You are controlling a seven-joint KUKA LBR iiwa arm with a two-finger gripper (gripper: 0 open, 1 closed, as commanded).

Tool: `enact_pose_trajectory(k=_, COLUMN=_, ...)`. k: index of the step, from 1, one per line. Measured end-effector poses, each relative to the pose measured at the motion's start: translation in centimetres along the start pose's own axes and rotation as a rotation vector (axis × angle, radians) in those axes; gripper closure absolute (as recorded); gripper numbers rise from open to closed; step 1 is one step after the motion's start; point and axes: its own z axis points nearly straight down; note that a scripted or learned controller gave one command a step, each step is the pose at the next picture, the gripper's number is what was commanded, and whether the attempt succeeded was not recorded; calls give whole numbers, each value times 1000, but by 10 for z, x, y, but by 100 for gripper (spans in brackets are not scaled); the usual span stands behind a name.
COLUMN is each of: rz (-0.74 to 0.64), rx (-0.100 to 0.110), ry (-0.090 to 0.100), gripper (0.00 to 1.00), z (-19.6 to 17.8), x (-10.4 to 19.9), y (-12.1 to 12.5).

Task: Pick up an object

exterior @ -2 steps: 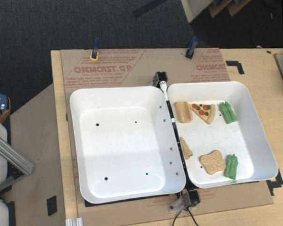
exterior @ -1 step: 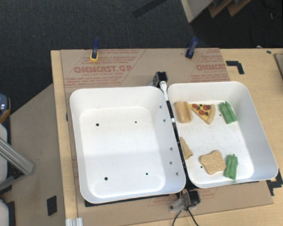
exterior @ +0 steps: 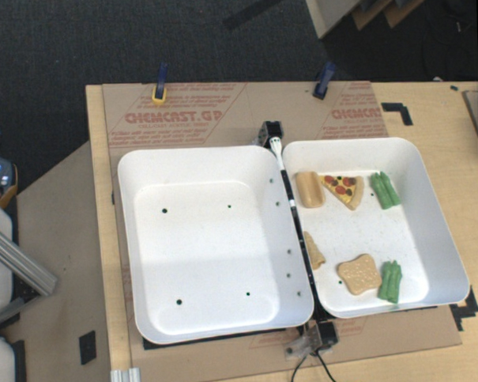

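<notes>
- Right of centre, white right bin (exterior: 435, 217) with six toy foods lying in it.
- Along its upper part, a row of three: tan bun (exterior: 308, 189) nearest the dividing wall, pizza slice (exterior: 343, 189) just beside it, green pods (exterior: 385, 190) further right, apart from the slice.
- Lower down, toast (exterior: 359, 274) lying flat, with a second green bunch (exterior: 391, 281) touching or nearly touching its right edge.
- Against the bin's left wall, between bun and toast, a small tan piece (exterior: 313, 251), partly tucked at the rim; hard to say what it is.
- Left of centre, left bin (exterior: 130, 230), white, four dark dots on its floor, pressed side by side against the right one.
- Under both bins, brown cardboard (exterior: 219, 108) with red lettering along the top.
- Top edge of the cardboard, two blue clamps: left clamp (exterior: 160, 77) with a yellow base, right clamp (exterior: 324, 80) tilted.
- At the seam between the bins, black clip (exterior: 270, 133) at the top and another fitting (exterior: 320, 334) at the bottom, cable trailing down out of frame.
- Far left of the frame, a metal rail (exterior: 21, 261) running at a slant.
- Claw state: cannot tell, open or closed.
</notes>
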Motion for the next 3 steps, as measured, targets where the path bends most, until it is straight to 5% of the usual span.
enact_pose_trajectory(k=3, rz=-4, rx=-16, ry=-9, gripper=100, z=-33, x=1, y=3)
